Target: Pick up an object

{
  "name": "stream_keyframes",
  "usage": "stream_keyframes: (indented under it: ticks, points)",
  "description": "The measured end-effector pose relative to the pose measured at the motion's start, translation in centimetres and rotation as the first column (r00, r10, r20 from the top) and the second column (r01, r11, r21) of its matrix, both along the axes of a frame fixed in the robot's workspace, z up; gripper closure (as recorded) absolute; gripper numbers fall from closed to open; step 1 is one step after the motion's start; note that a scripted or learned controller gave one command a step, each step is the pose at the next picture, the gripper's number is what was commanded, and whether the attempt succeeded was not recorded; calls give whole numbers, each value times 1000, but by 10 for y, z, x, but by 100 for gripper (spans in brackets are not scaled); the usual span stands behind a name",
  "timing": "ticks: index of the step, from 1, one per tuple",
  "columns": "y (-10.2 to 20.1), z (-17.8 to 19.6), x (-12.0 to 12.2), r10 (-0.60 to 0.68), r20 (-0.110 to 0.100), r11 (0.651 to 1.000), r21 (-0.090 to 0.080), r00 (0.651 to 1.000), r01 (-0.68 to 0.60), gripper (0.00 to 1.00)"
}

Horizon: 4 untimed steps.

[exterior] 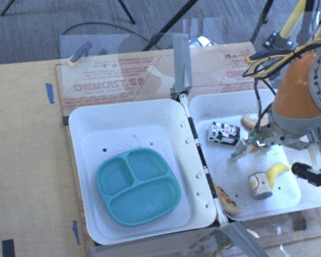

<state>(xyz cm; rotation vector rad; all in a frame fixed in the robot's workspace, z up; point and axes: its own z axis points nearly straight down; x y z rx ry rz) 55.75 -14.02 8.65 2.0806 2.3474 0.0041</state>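
- Two white bins sit side by side on the bench: the left bin [85, 162] and the right bin [234, 171].
- A blue-green plate [138, 185] with three sections lies flat in the left bin, a bit toward the near side.
- The arm [297, 89] comes in from the right, over the right bin.
- The gripper [248, 147] hangs low in the middle of the right bin. I cannot tell if it is spread or pressed together, and I see nothing pinched in it.
- A small black-and-white box [224, 133] lies just to the left of the gripper, on the far side.
- A tan lump [248, 122] sits just beyond the gripper, near the far wall.
- A little can [260, 184] lies nearer, with a yellow banana [277, 170] just beside it on the right.
- A brown piece of bread [228, 199] rests in the near left corner of the right bin.
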Motion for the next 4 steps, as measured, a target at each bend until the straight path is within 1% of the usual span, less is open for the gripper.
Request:
stream_keyframes:
  ticks: [1, 2, 3, 4]
  points:
    - [-9, -1, 42, 11, -2, 1000, 0, 1000, -11, 0]
    - [-9, 12, 44, 13, 4, 1000, -2, 1000, -13, 100]
    - [-9, 12, 43, 13, 4, 1000, -2, 1000, -13, 0]
    - [-12, -3, 80, -26, -68, 999, 19, 997, 28, 0]
